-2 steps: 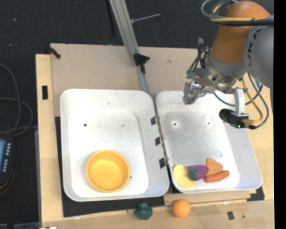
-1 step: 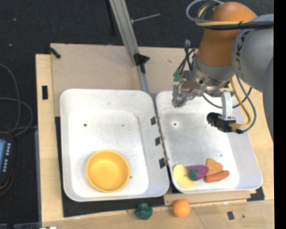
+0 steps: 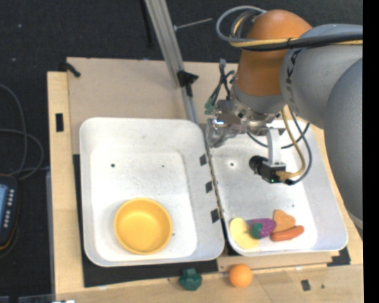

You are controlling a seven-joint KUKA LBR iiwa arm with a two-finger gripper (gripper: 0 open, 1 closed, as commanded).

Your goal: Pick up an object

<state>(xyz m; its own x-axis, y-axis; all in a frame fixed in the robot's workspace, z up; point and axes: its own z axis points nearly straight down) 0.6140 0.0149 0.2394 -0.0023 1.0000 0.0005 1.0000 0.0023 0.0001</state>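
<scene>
My gripper (image 3: 218,130) hangs below the orange band of the arm, over the back left corner of the right bin (image 3: 316,194), close to the divide between the bins. At that bin's front edge lies a cluster of small objects: a pale yellow piece (image 3: 240,232), a purple and green piece (image 3: 261,228), an orange wedge (image 3: 283,219) and a red-orange carrot shape (image 3: 288,234). All of them lie well in front of the gripper. A yellow bowl (image 3: 143,225) sits at the front of the left bin (image 3: 139,150).
An orange ball (image 3: 240,275) and a small green object (image 3: 190,280) lie on the bench in front of the bins. A metal pole (image 3: 170,43) slants in from the top toward the divide. A black cable fitting (image 3: 268,169) hangs from the wrist over the right bin.
</scene>
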